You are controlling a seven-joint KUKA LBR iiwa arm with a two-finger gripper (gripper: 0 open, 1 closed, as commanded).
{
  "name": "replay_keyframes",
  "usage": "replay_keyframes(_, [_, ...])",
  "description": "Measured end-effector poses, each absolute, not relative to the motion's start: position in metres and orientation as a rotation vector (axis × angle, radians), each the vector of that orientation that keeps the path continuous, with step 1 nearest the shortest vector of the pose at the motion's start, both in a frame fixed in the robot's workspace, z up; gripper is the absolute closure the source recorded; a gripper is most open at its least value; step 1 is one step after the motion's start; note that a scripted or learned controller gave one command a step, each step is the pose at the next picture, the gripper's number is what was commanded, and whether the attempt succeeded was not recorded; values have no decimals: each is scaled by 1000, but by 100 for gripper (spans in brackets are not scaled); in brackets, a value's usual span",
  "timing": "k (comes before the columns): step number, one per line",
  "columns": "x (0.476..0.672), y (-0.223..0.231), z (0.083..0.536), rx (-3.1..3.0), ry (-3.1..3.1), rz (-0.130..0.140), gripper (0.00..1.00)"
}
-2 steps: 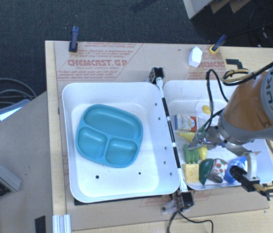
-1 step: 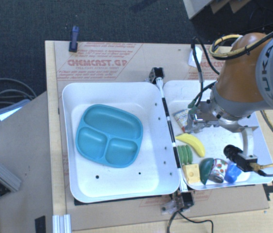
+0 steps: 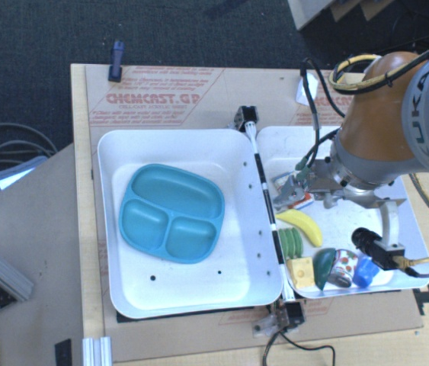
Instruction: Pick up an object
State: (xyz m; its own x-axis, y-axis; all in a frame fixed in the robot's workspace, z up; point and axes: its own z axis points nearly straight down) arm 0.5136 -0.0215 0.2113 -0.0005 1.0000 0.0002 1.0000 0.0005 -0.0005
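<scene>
The end effector [image 3: 294, 191] sits low in the right bin [image 3: 275, 139], just above the banana [image 3: 301, 225]; whether its fingers are apart or together cannot be told, perhaps touching an orange-red item [image 3: 302, 202] there.

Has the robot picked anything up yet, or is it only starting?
Nothing looks picked up yet. The gripper is down in the right bin, just above the banana, near something small and red. The toys lie in that bin and the blue plate in the left one. The grasp and lift remain.
</scene>
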Motion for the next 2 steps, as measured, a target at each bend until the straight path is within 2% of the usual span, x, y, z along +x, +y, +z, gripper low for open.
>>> replay_keyframes(1, [493, -55, 184, -2221, -2220, 2, 0])
replay_keyframes(2, [502, -102, 133, -2222, -2219, 2, 0])
